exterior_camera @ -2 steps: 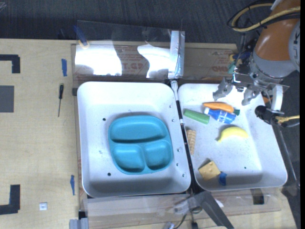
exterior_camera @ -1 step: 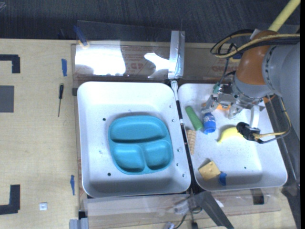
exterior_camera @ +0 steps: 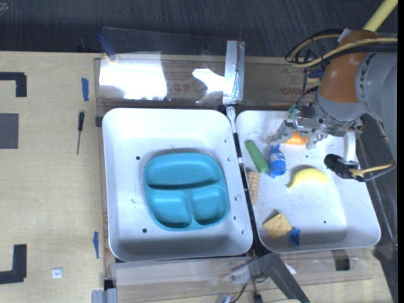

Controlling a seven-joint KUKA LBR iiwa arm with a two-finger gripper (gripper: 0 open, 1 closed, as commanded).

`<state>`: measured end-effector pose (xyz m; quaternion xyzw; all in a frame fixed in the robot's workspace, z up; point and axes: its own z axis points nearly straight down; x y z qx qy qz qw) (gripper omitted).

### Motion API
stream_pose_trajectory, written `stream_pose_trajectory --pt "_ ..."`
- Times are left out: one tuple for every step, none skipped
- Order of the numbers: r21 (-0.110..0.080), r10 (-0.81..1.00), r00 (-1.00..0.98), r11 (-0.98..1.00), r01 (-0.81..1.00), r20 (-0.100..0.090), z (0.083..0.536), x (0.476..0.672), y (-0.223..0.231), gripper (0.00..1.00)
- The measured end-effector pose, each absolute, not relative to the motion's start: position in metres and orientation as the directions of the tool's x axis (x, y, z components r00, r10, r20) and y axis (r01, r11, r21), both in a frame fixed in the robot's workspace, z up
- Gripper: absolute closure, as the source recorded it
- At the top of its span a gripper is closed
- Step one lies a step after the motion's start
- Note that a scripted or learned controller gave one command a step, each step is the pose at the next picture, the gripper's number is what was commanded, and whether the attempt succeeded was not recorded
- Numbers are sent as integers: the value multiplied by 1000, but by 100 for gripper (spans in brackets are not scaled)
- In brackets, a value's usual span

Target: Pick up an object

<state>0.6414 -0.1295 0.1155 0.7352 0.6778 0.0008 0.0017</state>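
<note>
My gripper (exterior_camera: pixel 302 133) hangs over the back of the right bin (exterior_camera: pixel 363 229), just above a small orange object (exterior_camera: pixel 294 140). A blue bottle-shaped piece (exterior_camera: pixel 276 161) lies just left of it and a green stick (exterior_camera: pixel 256 156) beside that. A yellow banana-like piece (exterior_camera: pixel 307 177) rests in the bin's middle. Near the front lie a tan block (exterior_camera: pixel 276 224) and a small blue piece (exterior_camera: pixel 295 235). A tan cone (exterior_camera: pixel 254 185) leans at the bin's left wall.
The left bin (exterior_camera: pixel 120 131) holds a blue divided tray (exterior_camera: pixel 186 190). A metal divider (exterior_camera: pixel 233 74) stands behind the bins. Cables (exterior_camera: pixel 315 43) loop above the wrist, and a black hose end (exterior_camera: pixel 341 165) hangs over the right bin.
</note>
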Motion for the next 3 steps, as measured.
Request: stream_pose_trajectory --pt "5 984 178 -178 984 -1 87 617 -99 0" --pt "10 984 179 -179 984 0 99 618 -100 100" --pt "7 979 202 -202 979 4 220 583 -26 100"
